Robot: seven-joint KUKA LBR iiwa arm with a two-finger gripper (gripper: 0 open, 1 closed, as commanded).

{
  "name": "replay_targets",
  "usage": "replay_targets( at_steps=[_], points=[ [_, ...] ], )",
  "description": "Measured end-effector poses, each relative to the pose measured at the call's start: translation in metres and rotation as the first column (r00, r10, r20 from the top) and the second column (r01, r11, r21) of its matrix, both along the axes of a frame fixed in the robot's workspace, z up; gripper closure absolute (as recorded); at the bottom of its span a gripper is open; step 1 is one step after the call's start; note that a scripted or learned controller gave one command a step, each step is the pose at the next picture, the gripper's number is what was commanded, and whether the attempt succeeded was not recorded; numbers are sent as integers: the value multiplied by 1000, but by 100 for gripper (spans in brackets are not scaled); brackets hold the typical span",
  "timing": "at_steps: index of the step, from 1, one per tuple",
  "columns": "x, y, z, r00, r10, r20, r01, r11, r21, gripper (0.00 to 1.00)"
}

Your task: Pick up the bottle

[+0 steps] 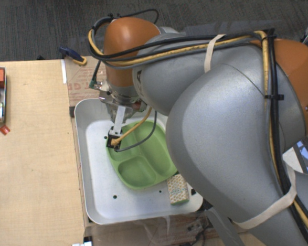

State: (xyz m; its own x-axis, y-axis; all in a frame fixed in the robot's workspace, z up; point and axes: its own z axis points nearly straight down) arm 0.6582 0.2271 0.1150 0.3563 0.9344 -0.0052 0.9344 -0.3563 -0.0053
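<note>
— Has it got the bottle yet?

— Not that I can see. The arm [222, 115] leans over the white bin [88, 166], and its wrist [119, 98] hangs above the far end of the green tray [141, 168] lying in there. Whether the jaws are apart or together I cannot tell, because the wrist covers them.

— Where's the bottle, then?

— I can't pick it out for certain. There's a pale speckled block [178, 189] on the bin floor, just beside the tray's near corner. It might be a small bottle on its side, or it might be a sponge. The arm hides the rest of the desk to the right.

— So nothing's done?

— I'd say the whole pick is left: settle over it, come down, close, lift.
</note>
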Motion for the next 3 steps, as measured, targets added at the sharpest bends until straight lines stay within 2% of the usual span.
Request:
replay_targets(
  at_steps=[1,2,3],
  points=[
    [1,-60,89,999,-52,3,52,999,0,100],
    [-8,1,69,999,-34,2,34,999,0,100],
    [0,0,-26,987,163,1,-163,987,1,100]
  ],
)
